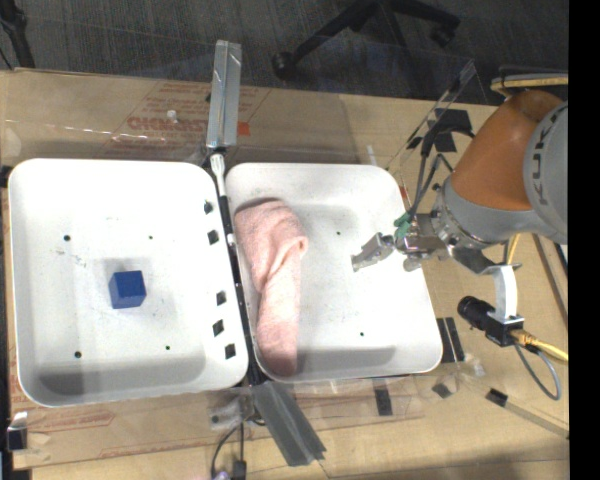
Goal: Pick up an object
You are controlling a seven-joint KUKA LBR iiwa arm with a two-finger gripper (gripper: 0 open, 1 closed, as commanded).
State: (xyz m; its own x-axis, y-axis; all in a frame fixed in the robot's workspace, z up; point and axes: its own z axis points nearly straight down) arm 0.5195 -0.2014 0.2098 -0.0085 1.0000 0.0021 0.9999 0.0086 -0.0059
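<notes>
1. Looking down on the surface (70, 98), you see two shallow white bins side by side: the left bin (40, 193) and the right bin (380, 183).
2. Locate the candidate objects. A blue cube (128, 288) sits on the floor of the left bin, well apart from every wall. A pink cloth (272, 278) lies rolled lengthwise in the right bin, against its left wall beside the divider.
3. Locate the arm. It reaches in from the right, with the gripper (368, 256) over the right bin's right half, near the right wall and well apart from the cloth.
4. Note the state of the fingers: nothing shows between them, and you cannot tell from this view whether they are spread or closed.
5. Judge the task as not yet done. Neither object is lifted or touched.
6. Expect these failure causes from here:
   - A descent at the present position likely closes on the bare bin floor, since no object lies under the gripper.
   - A grasp on the cloth may pinch only a loose fold, so the cloth could unroll or slip free on the lift.
   - The cloth lies tight to the wall, so a finger may strike the rim or divider.
   - Reaching the cube means crossing the divider; a low path risks a collision.
</notes>
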